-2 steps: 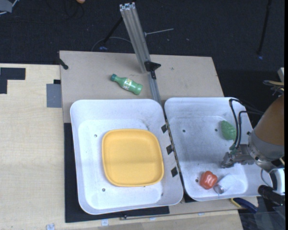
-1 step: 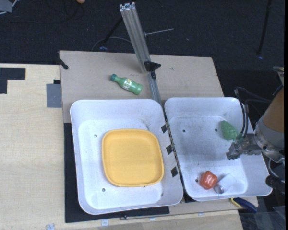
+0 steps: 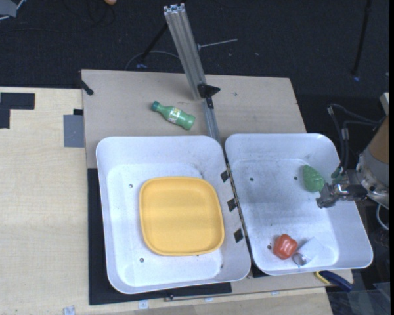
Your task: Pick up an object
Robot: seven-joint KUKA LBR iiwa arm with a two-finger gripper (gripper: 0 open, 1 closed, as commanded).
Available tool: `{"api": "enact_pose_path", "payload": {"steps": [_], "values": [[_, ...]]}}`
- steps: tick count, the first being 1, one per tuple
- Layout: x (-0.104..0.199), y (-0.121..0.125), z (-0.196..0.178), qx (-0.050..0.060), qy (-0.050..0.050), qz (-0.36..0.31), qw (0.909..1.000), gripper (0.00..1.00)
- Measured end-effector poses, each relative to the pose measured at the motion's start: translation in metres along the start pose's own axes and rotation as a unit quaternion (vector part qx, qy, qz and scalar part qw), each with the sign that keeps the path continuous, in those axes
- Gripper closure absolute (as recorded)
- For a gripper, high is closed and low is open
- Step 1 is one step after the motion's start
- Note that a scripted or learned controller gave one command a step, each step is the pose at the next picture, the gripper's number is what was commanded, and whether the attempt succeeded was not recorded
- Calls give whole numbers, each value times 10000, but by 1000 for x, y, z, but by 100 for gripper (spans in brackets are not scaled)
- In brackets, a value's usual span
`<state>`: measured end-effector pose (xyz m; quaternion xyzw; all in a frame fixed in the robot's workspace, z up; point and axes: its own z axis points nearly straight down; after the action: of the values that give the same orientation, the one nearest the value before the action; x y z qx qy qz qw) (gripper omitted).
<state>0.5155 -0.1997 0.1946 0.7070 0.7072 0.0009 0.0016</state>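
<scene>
Left white bin (image 3: 118, 176): square yellow plastic plate (image 3: 181, 215). Small green plastic bottle (image 3: 173, 115) on the bench behind that bin. Right white bin (image 3: 276, 156): red-orange lumpy object (image 3: 285, 245) near front, green rounded object (image 3: 311, 178) just beside the gripper (image 3: 329, 194). Grip state: can't tell.

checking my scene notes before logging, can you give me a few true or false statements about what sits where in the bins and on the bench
1. The yellow plate lies in the left bin. True.
2. The green bottle stands upright inside the right bin. False: it lies on its side on the bench behind the bins.
3. The red object is in the right bin, near its front. True.
4. The gripper is over the left bin. False: it is at the right bin's right side, next to the green object.
5. The red and green objects touch. False: they lie well apart.
</scene>
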Motion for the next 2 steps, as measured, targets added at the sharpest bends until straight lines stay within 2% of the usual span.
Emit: {"api": "enact_pose_path", "payload": {"steps": [1, 2], "values": [[-1, 5, -43, 1, 0, 3, 10000, 100], [47, 4, -49, 14, 9, -15, 10000, 100]]}}
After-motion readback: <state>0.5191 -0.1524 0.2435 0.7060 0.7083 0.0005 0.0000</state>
